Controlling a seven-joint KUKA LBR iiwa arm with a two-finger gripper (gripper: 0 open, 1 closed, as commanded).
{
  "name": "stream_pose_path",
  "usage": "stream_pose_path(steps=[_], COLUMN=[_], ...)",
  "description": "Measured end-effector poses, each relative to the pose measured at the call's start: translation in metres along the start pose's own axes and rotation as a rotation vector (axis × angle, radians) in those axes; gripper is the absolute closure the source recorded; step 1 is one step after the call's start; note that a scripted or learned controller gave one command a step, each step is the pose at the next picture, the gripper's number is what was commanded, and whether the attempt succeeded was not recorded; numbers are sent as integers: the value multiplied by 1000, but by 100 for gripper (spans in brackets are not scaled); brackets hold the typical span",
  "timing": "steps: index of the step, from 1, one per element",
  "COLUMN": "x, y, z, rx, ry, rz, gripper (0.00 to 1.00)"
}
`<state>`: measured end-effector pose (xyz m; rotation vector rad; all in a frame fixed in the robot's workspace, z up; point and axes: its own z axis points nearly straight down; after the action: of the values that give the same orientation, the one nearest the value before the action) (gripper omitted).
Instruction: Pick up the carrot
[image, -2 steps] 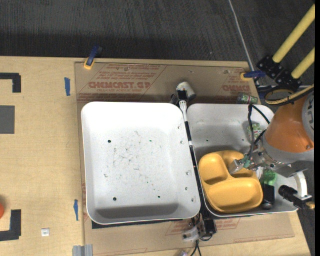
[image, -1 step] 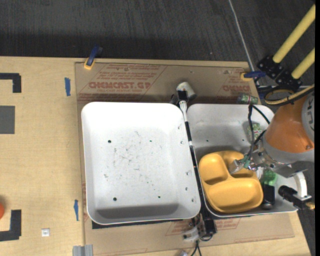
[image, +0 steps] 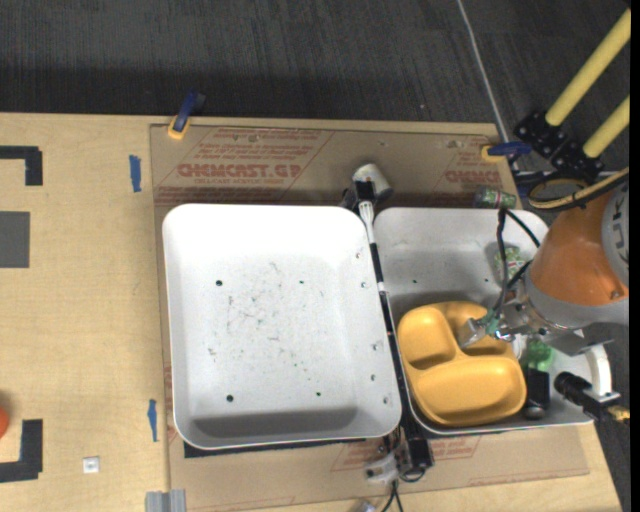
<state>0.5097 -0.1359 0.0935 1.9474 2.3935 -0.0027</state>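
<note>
Camera view: at the far left edge, on the bench (image: 80, 300), we see a small orange-red shape (image: 3, 422) cut off by the frame, and we cannot tell what it is. Next comes the left bin (image: 270, 300), white and scuffed. Touching its right side is the right bin (image: 430, 260), where two rounded yellow lumps (image: 465, 385) lie pressed together in the near half. We cannot tell where the carrot is among what shows here. The gripper (image: 497, 325) hangs low over the right edge of the lumps, with a small green thing (image: 538, 352) just to its right. We cannot tell whether the claw is spread or closed. The arm (image: 575, 260) reaches in from the right.
</note>
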Motion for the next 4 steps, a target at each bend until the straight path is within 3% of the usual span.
stream_pose_path(steps=[1, 2, 3, 4], x=[4, -1, 6, 2], y=[-6, 25, 2, 19], z=[0, -1, -3, 0], rx=[7, 3, -11, 1], ry=[0, 0, -13, 4], rz=[113, -276, -515, -629], gripper=[0, 0, 0, 0])
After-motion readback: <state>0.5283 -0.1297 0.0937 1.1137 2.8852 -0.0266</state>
